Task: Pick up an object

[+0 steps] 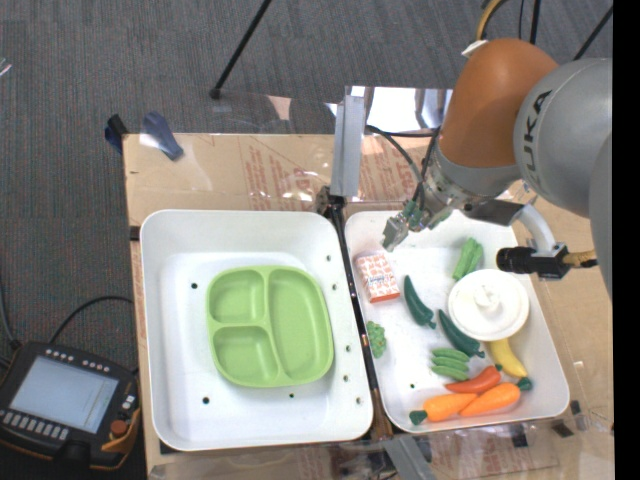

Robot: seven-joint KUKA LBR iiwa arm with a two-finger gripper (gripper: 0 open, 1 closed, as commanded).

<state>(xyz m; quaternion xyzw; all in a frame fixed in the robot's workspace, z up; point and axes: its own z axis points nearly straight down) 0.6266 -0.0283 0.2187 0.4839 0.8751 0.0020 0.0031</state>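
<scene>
Fixed overhead view of the bench, with two white bins side by side. The right bin serves as the landmark. The gripper hangs over the far left part of this bin, its fingers pointing down and toward the bin's left wall. They appear slightly spread, and nothing is visible between them; whether the tips touch the bin floor cannot be told.

The candidates for picking all lie inside the right bin. Just nearer the camera than the gripper, against the bin's left wall, lies a small orange-and-white carton; it is the closest object to the fingertips but apart from them. Beside the carton, toward the bin's middle, is a dark green pepper. A white round lid sits right of centre, with a light green pod just beyond it. Along the near right side lie a banana, a red chilli and two carrots. A piece of broccoli rests against the near left wall.

The left bin, touching the right bin's left wall, holds a green divided plate.

Progress, as judged: the approach is done or nearly so; the grasp, the lift and any carry remain. No object has left the bin floor.
</scene>
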